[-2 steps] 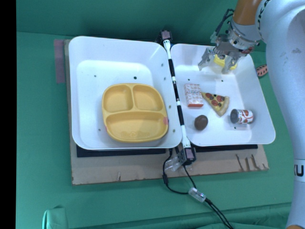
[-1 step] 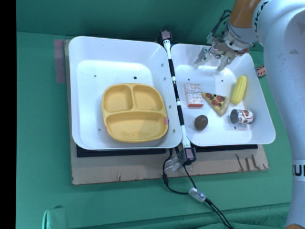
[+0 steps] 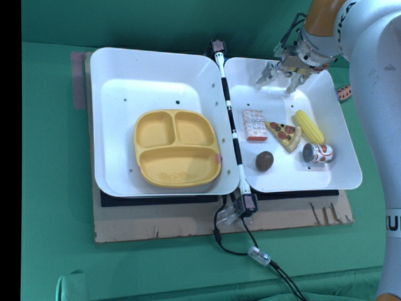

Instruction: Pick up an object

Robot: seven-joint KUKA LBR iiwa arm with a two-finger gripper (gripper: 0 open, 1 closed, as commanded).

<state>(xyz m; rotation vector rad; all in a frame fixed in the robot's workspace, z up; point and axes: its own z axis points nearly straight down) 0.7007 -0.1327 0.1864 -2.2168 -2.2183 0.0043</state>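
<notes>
Green cloth is covering the tabletop [image 3: 56,231], and two white bins are being carried on it side by side over a cardboard sheet [image 3: 156,231]. The end effector [image 3: 281,79] is being held above the far part of the right bin [image 3: 341,174], with its fingers [image 3: 265,75] spread wide and nothing between them. No object is being gripped. All the candidate objects are lying nearer the camera than the end effector, in the near half of the same bin: a corn cob [image 3: 308,126] is sitting just toward the camera and slightly to the arm's side, its long axis running diagonally from the bin's middle toward the near right corner; a pizza slice [image 3: 284,134] is lying almost straight toward the camera from the end effector, just beside the cob; a small printed box [image 3: 254,125] is resting toward the divider; a brown round object [image 3: 264,161] and a small can [image 3: 317,153] lying on its side are farther still. The left bin [image 3: 106,105], well apart across the divider, is holding a yellow divided plate [image 3: 177,148] with nothing visible in its compartments. Judging from this layout, the cob or the pizza slice is probably the shortest reach, and a descent toward the camera side is likely being called for.
</notes>
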